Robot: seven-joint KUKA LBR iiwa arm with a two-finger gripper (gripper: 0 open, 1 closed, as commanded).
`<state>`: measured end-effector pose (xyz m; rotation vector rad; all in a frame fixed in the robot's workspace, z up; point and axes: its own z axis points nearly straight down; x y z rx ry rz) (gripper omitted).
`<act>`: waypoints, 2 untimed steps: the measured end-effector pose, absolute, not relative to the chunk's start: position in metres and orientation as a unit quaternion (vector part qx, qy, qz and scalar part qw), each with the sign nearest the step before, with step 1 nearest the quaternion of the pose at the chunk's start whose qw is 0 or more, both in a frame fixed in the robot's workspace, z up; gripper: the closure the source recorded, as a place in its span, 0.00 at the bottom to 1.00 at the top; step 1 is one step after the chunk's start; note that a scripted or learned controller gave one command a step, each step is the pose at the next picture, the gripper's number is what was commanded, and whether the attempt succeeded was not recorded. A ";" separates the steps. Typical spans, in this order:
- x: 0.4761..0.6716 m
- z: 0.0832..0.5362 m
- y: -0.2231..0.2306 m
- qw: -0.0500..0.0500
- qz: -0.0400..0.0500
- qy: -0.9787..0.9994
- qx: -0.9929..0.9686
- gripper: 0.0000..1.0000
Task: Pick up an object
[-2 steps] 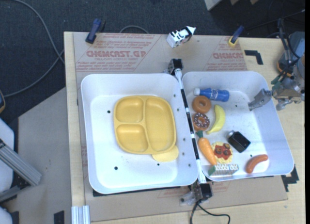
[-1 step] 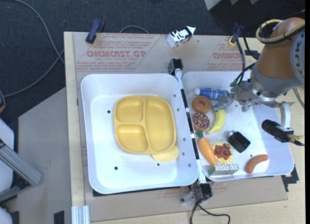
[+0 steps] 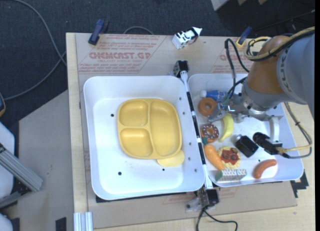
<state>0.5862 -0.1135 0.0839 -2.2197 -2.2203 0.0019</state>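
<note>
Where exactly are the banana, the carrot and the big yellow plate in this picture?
banana (image 3: 227, 127), camera view, middle of its curved yellow body.
carrot (image 3: 213, 157), camera view, middle of its orange length.
yellow plate (image 3: 122, 120), camera view, rim at its left edge, in the left bin.

Two bins sit side by side on the bench (image 3: 125, 55). The left bin (image 3: 100, 140) holds a divided plate (image 3: 149, 127) at its middle. The right bin (image 3: 292, 140) holds a doughnut (image 3: 207, 106) near its inner wall, a banana (image 3: 227, 127) beside it, and a carrot (image 3: 214, 157) and a sausage (image 3: 265, 168) along its front edge.
</note>
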 end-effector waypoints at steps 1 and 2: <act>0.587 0.094 -0.114 0.000 0.000 -0.707 -0.707 1.00; 0.621 0.088 -0.100 0.000 0.000 -0.707 -0.707 1.00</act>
